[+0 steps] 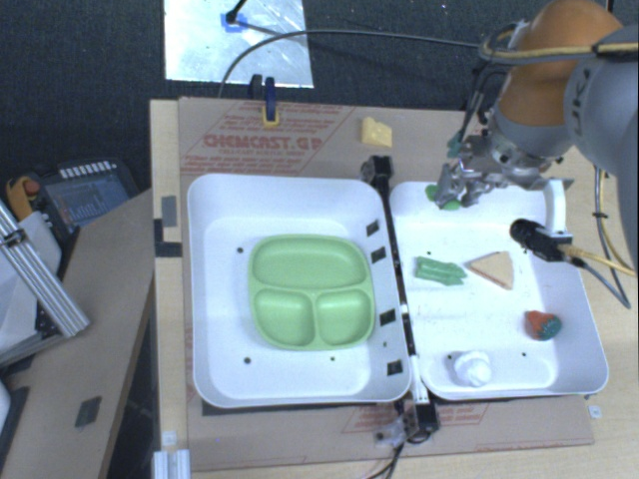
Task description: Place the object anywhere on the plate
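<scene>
Gripper (461, 190) hovers at the right bin's (579, 367) far edge, a green piece (446, 197) just below; its grip is unclear. Plate (305, 292) waits well left.

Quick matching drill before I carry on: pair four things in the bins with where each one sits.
Things:
1. plate
2. green piece
3. white item
4. wedge

Places:
A. near front edge of right bin
B. middle of left bin
C. right bin, just right of the green piece
D. right bin, close to the divider

Pairs: 1-B, 2-D, 3-A, 4-C
</scene>
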Motion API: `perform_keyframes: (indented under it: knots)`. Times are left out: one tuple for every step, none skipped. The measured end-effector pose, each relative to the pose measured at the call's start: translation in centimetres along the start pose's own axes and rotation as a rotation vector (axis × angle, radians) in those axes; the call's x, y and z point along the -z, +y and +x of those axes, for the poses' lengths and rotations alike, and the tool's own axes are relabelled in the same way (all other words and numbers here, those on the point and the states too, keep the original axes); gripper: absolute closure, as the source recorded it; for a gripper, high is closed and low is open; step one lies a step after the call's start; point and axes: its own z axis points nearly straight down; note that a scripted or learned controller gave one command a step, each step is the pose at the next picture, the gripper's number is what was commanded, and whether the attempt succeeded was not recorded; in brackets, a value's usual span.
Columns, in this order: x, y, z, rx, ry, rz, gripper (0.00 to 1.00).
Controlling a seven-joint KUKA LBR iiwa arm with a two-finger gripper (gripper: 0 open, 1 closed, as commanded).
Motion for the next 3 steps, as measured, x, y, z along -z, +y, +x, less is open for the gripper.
perform_keyframes:
  knots:
    - [0.2,-0.7,4.7,0.001,0.001,0.0,1.0]
    - [-0.6,-0.4,10.8,0.002,0.001,-0.002,1.0]
    - [-1.1,0.1,15.5,0.001,0.001,-0.002,1.0]
